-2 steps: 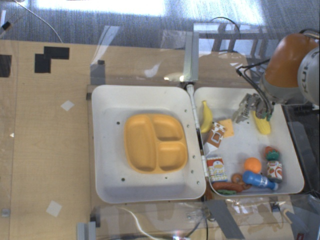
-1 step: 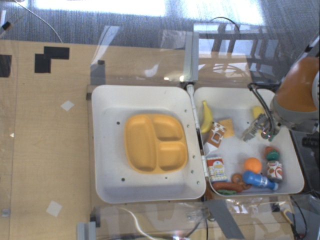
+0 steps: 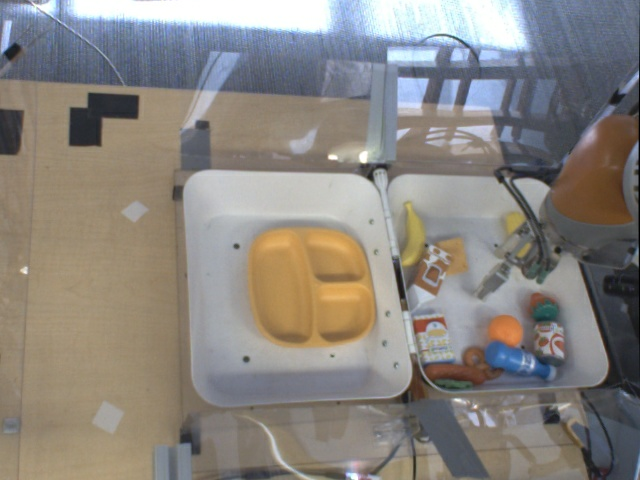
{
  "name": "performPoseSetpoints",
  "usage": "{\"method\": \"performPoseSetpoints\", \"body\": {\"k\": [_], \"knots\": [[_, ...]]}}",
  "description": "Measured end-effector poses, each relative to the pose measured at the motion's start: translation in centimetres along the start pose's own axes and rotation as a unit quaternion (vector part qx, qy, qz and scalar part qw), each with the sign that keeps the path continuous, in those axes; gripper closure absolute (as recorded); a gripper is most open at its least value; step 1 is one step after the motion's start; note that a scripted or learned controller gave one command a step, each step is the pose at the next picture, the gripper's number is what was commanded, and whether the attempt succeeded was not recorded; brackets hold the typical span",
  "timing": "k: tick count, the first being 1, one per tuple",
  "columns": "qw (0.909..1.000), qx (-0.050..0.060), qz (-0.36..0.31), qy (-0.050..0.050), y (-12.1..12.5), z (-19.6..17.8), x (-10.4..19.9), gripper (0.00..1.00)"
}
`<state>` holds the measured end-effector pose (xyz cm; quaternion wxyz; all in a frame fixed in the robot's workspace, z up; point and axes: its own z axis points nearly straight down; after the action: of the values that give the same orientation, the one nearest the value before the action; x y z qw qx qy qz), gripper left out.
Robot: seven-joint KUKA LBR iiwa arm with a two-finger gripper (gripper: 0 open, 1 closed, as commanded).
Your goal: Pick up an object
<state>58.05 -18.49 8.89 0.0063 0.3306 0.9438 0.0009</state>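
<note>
The right bin point(image 3: 468, 206) holds several objects. A banana point(image 3: 411, 233) lies by its left wall, next to an orange wedge point(image 3: 453, 255) and a small brown-and-white carton point(image 3: 430, 269). Along the front lie a red-and-white carton point(image 3: 433, 336), an orange point(image 3: 506, 329), a blue bottle point(image 3: 518, 361), a brown sausage point(image 3: 460, 374) and a small can point(image 3: 549, 341). My gripper point(image 3: 492, 282) hangs over the bin's middle right, above bare floor, just up and left of the orange. A yellow object point(image 3: 514, 224) sits partly hidden behind the wrist.
The left bin point(image 3: 215, 268) bears a yellow divided plate point(image 3: 310, 286). A metal divider rail point(image 3: 385, 228) runs between the bins. Small red and green items point(image 3: 544, 306) lie near the right wall. The arm's orange band point(image 3: 592, 173) looms over the right bin's far corner.
</note>
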Motion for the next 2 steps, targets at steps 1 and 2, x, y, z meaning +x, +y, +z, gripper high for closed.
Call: {"method": "performPoseSetpoints", "body": {"k": [1,2], "knots": [[0.9981,0.000,0.061,0.002,7.1,0.2,-3.6,0.00],[0.9925,0.000,-0.122,0.001,7.6,-0.5,0.0,0.00]]}}
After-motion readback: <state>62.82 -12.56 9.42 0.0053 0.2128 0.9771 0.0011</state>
